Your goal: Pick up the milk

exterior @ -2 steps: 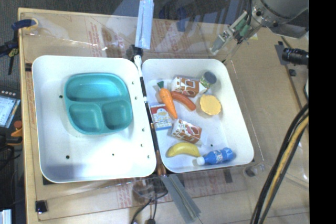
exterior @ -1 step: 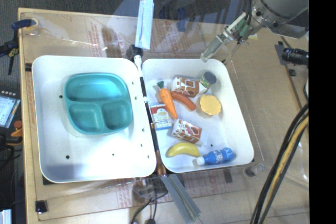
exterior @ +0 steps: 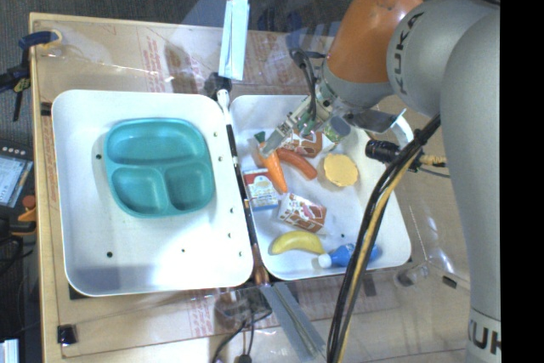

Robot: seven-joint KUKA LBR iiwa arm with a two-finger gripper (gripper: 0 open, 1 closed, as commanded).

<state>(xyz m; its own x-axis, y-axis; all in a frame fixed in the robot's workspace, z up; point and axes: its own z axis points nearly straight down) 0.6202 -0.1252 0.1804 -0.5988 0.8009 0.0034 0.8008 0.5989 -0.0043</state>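
The milk (exterior: pixel 260 188) is a small red, white and blue carton lying at the left side of the right bin (exterior: pixel 391 221), close to the divider between the bins. My gripper (exterior: pixel 291 133) hangs over the far part of that bin, above and to the right of the carton and apart from it. It sits right over an orange carrot (exterior: pixel 276 172) and a reddish sausage (exterior: pixel 299 163). Nothing from the bin is visibly lifted.
The right bin also holds a red-and-white packet (exterior: pixel 303 213), a banana (exterior: pixel 296 244), a blue bottle (exterior: pixel 347 255) and a round yellow piece (exterior: pixel 341 171). A teal divided plate (exterior: pixel 160 164) lies in the left bin (exterior: pixel 76 242). Black cables (exterior: pixel 365 225) cross the right bin.
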